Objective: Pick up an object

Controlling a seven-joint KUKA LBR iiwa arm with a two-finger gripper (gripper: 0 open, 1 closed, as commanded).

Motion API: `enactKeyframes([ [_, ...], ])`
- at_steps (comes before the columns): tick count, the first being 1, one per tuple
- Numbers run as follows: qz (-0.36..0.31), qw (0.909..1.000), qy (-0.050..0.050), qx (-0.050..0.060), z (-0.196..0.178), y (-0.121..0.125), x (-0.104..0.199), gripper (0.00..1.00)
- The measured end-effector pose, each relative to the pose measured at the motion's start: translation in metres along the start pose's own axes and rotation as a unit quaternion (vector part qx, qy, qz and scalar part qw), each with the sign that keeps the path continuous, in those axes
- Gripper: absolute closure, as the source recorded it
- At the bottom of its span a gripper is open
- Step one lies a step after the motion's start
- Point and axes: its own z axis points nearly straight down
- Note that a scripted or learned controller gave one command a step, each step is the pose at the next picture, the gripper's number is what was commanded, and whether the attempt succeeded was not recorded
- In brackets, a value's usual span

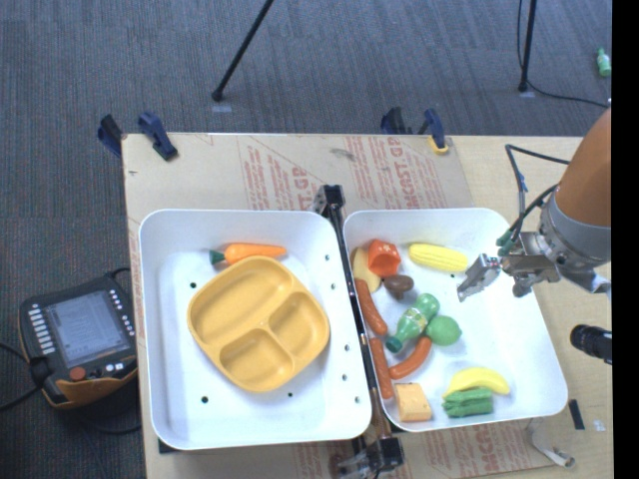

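The right bin (529, 342) holds toy food: a yellow corn cob (437, 257), a red pepper (382, 257), a brown piece (399, 286), a green bottle (414, 319), a green ball (443, 330), two sausages (371, 312), a banana (477, 380), a green vegetable (467, 402) and an orange block (412, 402). My gripper (497, 282) hangs over the bin's right half, right of the corn and above the green ball. It is open with nothing between its fingers.
The left bin (165, 267) holds a yellow divided plate (260, 322) and a carrot (250, 253) behind it. A black divider (344, 257) runs between the bins. A pendant (75, 342) lies left of the bench. Bare bin floor (504, 332) lies below the gripper.
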Motion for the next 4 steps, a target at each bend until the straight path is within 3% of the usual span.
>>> enactKeyframes([
  [1, 0.069, 0.9976, 0.0, 0.002, 0.134, -0.031, 0.03, 0.0],
  [2, 0.085, 0.9964, 0.001, 0.002, 0.161, -0.024, 0.05, 0.0],
  [3, 0.088, 0.9961, 0.001, 0.004, 0.152, -0.024, 0.05, 1.0],
  [4, 0.087, 0.9962, 0.0, 0.001, 0.016, -0.048, 0.095, 1.0],
])
